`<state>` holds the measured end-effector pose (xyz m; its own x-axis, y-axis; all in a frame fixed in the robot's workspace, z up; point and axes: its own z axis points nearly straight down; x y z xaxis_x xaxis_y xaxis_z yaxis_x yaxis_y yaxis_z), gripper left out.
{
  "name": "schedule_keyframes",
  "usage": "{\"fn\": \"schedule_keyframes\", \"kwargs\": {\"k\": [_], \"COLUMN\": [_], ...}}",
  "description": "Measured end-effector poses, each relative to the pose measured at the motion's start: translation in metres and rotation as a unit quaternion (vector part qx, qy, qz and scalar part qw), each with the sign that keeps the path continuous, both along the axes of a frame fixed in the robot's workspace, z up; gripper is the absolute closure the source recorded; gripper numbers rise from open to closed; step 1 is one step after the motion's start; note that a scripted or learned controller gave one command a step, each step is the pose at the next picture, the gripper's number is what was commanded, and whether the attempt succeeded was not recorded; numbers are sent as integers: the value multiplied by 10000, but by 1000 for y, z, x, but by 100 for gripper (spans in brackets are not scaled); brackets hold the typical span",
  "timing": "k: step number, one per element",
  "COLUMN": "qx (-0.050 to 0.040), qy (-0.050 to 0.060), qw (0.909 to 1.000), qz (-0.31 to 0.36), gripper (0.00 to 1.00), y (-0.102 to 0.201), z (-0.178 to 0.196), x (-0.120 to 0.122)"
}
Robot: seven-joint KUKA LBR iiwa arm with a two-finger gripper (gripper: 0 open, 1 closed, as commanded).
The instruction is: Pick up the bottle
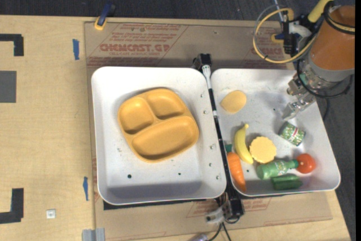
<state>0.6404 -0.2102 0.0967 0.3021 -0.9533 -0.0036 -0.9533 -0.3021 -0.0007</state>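
Two shallow white bins sit side by side on the table [45,121], and the tool [297,104] hangs over the upper right part of the right bin [265,79], below the grey arm [333,42] with its orange band. Whether the tool is open or closed cannot be told from this slant, and nothing shows in its grip. The bottle [276,167], green with a pale neck, lies on its side well below the tool, near the lower wall of the same bin, its neck pointing right toward a red tomato [306,163] that it touches or nearly touches. Just under the bottle lies a dark green block [286,182]. A small green and white carton [292,133] lies just below the tool, between it and the bottle. To the tool's lower left, a round yellow disc [263,149] rests just above the bottle's body, with a banana [242,143] beside it and an orange carrot [236,170] farther down by the bin's left wall. A pale yellow oval piece [233,101] lies to the tool's left, well apart from it. Far to the left, the left bin [107,172] holds a yellow divided plate [158,123]. A looped yellow cable [265,31] hangs above the tool.
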Motion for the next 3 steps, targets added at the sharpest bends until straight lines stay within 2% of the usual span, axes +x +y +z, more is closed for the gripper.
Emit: {"fn": "schedule_keyframes", "kwargs": {"k": [1,2,3], "qx": [-3,1,-5], "qy": [-24,-12,-20], "qw": [10000,9921,9899], "qz": [-83,1251,1421], "gripper": [100,100,100], "y": [-2,76,21], "z": [90,-10,96], "x": [27,18,27]}}
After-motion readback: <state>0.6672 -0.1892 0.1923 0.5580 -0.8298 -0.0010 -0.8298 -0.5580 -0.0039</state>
